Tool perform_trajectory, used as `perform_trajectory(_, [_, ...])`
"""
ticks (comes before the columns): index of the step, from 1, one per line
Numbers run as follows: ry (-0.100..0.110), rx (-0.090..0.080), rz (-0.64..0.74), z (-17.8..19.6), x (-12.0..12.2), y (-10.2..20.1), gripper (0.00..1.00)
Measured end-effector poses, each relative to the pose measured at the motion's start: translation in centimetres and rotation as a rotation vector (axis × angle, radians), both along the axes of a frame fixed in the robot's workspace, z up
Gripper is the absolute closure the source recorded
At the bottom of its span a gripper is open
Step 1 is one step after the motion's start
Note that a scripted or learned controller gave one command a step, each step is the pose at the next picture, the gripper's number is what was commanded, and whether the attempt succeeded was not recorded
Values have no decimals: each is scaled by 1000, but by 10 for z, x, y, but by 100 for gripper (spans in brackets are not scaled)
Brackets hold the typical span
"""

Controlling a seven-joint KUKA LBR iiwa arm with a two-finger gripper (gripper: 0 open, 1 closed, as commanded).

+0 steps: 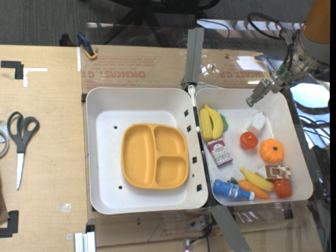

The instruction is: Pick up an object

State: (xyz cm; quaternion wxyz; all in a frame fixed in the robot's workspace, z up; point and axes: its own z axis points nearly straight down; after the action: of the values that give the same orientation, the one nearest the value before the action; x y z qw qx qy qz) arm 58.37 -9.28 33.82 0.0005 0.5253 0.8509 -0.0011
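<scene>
Nothing picked yet. Gripper [259, 95] hovers at far rim of right bin [299, 135]; jaws' spread: cannot tell, nothing visible between them. Candidate white block [258, 122] lies in the bin just below the gripper.

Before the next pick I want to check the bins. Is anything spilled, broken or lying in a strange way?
Nothing looks spilled or broken. The yellow tray lies flat in the left bin. In the right bin the toys lie loose but apart; only the blue bottle lies on its side, touching the carrot. The claw hangs above that bin's upper edge.
</scene>
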Motion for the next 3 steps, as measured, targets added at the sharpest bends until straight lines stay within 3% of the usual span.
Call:
perform_trajectory(1, [2,1,-138,-98,-61,-21,0])
perform_trajectory(2, [1,2,-169,-239,-32,-36,0])
perform_trajectory(3, [0,1,-167,-230,-32,-37,100])
